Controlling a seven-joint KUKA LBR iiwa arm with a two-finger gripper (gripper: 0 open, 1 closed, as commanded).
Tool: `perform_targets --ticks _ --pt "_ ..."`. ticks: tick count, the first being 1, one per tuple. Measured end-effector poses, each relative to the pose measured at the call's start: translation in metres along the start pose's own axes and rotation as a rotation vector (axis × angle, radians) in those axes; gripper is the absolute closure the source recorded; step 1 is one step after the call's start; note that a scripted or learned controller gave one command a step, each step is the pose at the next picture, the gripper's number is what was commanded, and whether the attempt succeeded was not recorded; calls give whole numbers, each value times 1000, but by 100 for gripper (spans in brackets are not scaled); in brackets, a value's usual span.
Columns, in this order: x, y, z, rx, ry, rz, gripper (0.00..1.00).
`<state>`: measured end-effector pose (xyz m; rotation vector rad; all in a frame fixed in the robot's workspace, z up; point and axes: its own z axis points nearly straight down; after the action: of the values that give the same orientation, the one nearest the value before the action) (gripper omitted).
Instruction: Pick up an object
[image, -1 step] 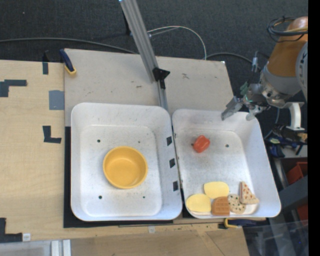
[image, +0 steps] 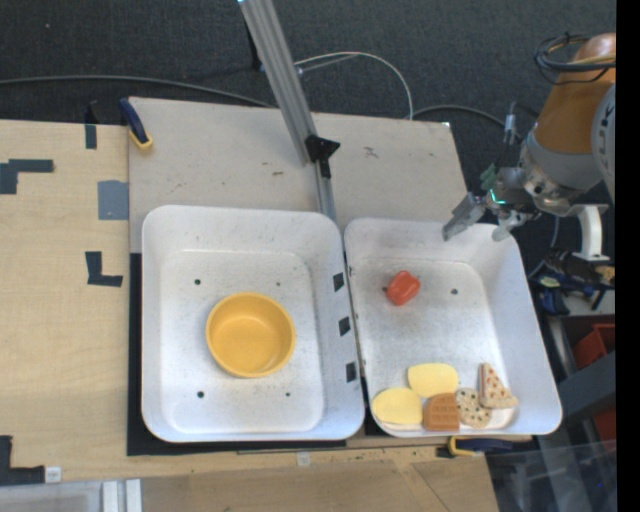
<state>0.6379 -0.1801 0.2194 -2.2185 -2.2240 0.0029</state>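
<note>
The gripper (image: 478, 222) is hovering with fingers spread and nothing between them over the right bin's (image: 520, 300) far rim. The red object (image: 403, 288) is lying alone mid-bin, nearby; centring above it before descending looks wisest.

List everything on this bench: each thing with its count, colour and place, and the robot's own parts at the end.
Bins: 2, white, side by side; left bin, right bin.
Bowl: 1, yellow, middle of the left bin.
Red object: 1, red, upper middle of the right bin.
Yellow pieces: 2, pale yellow, near edge of the right bin, touching.
Brown piece: 1, orange-brown, right bin's near edge.
Speckled pieces: 2, tan and cream, right bin's near right corner.
Metal bar: 1, grey, slanting above the bins.
Arm: 1, grey with orange band, at right.
Pincer: 1, over the right bin's far right corner, holding nothing.
</note>
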Motion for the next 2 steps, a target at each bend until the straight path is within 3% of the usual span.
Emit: perform_targets --ticks 2 --pt "4 0 109 7 2 0 0"
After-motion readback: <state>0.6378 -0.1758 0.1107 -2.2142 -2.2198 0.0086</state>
